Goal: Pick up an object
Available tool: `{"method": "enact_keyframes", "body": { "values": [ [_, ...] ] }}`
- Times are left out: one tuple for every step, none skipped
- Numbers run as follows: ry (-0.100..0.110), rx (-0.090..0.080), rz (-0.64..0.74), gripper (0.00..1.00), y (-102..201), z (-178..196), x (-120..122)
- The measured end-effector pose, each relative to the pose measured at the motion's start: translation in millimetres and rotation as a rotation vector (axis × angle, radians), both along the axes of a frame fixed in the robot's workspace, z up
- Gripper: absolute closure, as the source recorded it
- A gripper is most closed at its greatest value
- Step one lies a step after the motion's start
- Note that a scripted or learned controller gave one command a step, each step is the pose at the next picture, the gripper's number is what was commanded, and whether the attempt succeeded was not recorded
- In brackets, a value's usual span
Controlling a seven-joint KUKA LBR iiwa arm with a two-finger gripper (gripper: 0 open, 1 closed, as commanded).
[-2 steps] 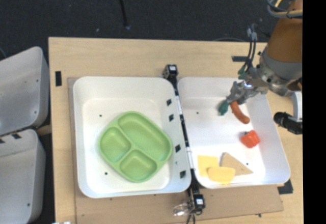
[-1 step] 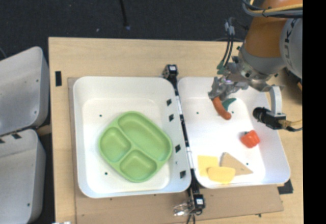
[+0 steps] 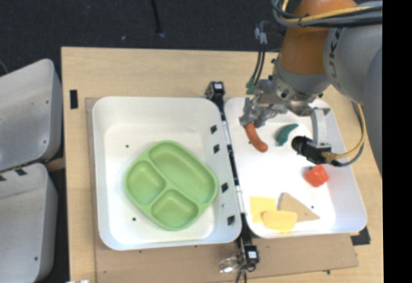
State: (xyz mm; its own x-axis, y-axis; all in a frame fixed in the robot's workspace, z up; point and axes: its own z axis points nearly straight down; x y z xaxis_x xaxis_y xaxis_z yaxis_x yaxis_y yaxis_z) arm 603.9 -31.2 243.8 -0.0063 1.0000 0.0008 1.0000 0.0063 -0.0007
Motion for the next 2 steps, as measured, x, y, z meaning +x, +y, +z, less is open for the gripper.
{"method": "enact_keyframes", "body": {
  "values": [
    [0.001,0.0,0.001,1.0,59,-5,-9],
    [0.0,0.0,0.0,1.0,117,-13,-9]
  ]
}}
